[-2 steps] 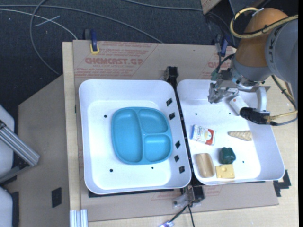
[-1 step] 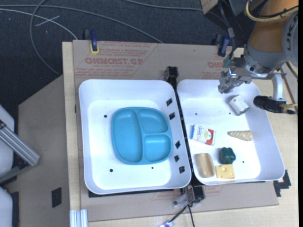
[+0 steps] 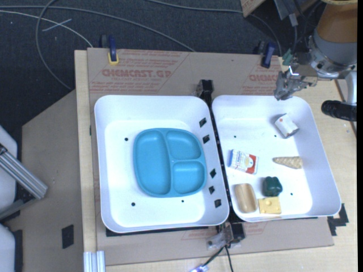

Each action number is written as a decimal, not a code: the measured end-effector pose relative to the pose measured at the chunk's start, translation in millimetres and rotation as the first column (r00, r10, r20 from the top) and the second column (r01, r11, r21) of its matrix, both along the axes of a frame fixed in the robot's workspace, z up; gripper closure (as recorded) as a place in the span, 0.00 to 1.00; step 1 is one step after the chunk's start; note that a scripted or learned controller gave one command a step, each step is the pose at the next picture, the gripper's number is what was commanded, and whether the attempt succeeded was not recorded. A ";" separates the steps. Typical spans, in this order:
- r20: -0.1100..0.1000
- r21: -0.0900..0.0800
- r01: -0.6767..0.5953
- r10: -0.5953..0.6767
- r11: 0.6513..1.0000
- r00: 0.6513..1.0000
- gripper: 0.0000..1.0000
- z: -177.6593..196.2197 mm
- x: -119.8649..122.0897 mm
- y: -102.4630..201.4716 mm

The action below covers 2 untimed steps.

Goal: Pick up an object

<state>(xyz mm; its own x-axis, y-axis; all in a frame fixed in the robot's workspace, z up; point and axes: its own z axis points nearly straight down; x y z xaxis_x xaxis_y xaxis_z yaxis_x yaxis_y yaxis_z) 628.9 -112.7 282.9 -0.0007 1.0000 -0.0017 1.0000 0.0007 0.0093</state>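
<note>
White bin wall [image 3: 309, 107] sits just under the gripper [image 3: 283, 92], whose spread I cannot tell, so descending risks hitting it and missing the nearby grey block [image 3: 286, 124].

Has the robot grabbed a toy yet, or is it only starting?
Only starting, it looks like. Nothing looks picked up yet: the small things lie in the right bin, and the blue tray sits in the left bin. In hand: the pincer hangs over the right bin's far edge, just above the silver thing. Left to do: go down, grab something and lift it.
</note>
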 end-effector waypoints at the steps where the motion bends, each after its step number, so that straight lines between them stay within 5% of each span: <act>1: -0.006 0.003 -0.005 0.005 1.000 1.000 1.00 -1.1 10.5 52.3; 2: -0.007 0.004 -0.005 0.005 1.000 1.000 1.00 -1.1 14.8 104.1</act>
<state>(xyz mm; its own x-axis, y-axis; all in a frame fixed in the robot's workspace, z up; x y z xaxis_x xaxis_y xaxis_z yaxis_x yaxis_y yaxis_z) 643.6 -8.6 281.8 -0.0061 1.0000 0.0019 1.0000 0.0061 0.0021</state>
